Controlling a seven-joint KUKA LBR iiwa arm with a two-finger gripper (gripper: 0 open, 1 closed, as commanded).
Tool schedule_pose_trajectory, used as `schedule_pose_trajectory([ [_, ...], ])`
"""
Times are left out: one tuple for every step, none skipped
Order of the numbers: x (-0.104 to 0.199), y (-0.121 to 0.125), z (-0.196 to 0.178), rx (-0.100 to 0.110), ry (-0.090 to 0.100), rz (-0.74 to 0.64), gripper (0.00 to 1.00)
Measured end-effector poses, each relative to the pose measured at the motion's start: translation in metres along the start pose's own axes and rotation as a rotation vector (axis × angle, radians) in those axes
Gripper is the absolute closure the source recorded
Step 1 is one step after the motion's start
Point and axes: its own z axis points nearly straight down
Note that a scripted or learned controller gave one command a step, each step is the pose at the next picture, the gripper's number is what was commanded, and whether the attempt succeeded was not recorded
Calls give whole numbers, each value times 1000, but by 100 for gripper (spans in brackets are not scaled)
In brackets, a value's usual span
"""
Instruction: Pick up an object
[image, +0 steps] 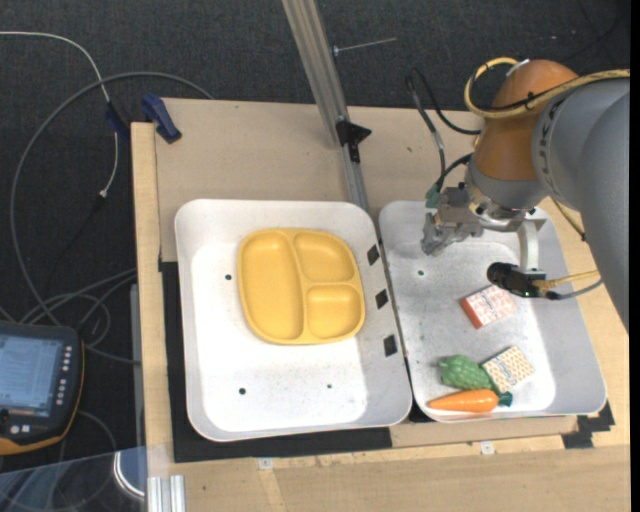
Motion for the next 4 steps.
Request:
schedule_pose_trajectory([
  [0,6,-65,-8,-3,-1,100],
  [1,8,-120,-8,-3,-1,100],
  [56,7,-110,3,1,-5,100],
  [104,-4,-101,5,1,-5,100],
])
